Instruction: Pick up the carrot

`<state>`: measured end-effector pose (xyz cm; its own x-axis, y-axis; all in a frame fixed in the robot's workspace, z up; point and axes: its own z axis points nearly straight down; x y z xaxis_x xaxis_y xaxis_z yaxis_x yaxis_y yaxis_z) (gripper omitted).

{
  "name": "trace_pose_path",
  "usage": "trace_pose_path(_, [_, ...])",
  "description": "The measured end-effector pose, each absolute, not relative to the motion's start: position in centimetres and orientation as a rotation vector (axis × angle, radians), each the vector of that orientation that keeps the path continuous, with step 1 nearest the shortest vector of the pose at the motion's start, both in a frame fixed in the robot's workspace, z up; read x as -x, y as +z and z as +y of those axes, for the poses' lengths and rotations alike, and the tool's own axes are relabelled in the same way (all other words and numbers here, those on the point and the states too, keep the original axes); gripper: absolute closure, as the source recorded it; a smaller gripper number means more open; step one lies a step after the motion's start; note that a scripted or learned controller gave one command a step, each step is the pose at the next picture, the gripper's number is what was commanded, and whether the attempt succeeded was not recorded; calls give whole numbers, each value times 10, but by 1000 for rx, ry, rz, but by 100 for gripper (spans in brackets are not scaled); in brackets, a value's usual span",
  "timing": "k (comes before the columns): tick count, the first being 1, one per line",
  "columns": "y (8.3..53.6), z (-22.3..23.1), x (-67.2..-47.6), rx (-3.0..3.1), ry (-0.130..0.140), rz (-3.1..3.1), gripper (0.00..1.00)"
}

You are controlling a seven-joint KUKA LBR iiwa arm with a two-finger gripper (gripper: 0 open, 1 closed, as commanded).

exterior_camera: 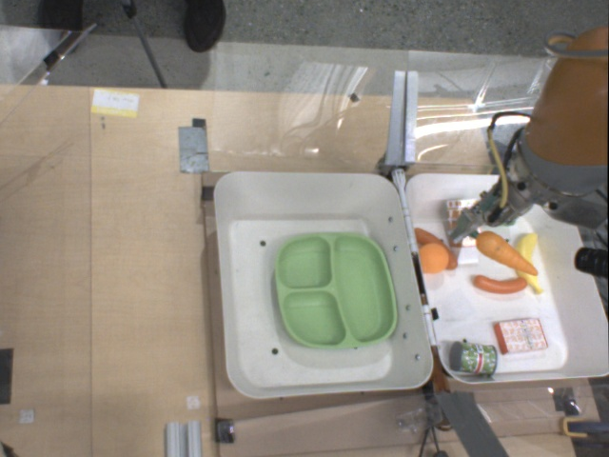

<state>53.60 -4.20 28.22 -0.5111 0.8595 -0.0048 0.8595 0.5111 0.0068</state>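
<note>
The carrot [501,251] lies in the right bin [571,350], orange and tapered, with its thick end toward the upper left. My gripper [481,219] hangs just above that thick end, close to it or touching it. The orange-banded arm [571,93] comes down from the upper right and hides the wrist. Whether the carrot is gripped cannot be made out.
Around the carrot lie an orange fruit [433,258], a red sausage-shaped piece [500,285], a yellow piece [528,258] and a small packet [459,208]. A red-white box [520,335] and a green can [474,358] sit nearer the front. The left bin [238,217] holds a green divided plate [335,289].
</note>
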Motion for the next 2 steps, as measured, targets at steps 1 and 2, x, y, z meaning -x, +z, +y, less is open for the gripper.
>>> trace_pose_path(1, [290, -5, -609, -1156, 5, 2913, 100])
trace_pose_path(2, [296, 5, -564, -1454, 6, 2778, 100])
